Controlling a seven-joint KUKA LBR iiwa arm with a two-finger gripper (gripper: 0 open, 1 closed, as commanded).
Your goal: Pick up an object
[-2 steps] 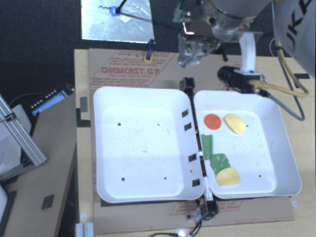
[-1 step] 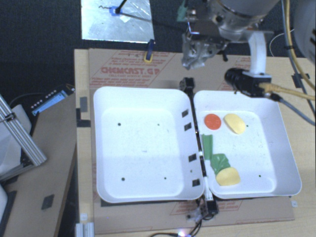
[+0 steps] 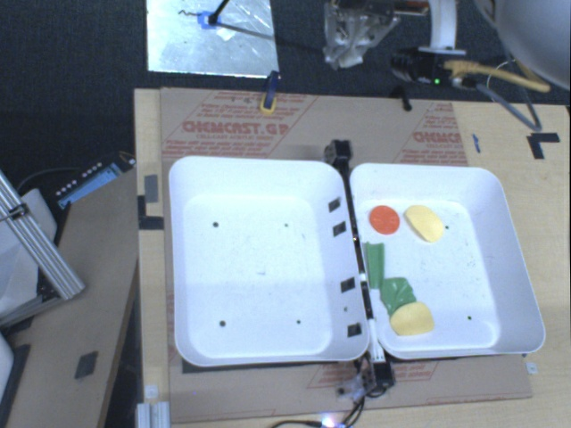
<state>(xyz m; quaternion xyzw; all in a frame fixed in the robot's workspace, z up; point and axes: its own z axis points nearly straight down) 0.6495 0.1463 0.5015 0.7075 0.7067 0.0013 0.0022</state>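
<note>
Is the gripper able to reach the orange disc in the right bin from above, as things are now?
Probably yes. The orange disc lies flat and uncovered, apart from the yellow piece beside it. The gripper hangs above the bench's far edge with nothing between.

Foil sheet (image 3: pixel 211 23) — yellow clip (image 3: pixel 268 105) on cardboard (image 3: pixel 232 127).

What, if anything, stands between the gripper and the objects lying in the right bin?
Nothing visible does. The gripper hangs beyond the bins' far edge. The orange disc, yellow piece, green piece and second yellow piece lie uncovered in the right bin.
</note>
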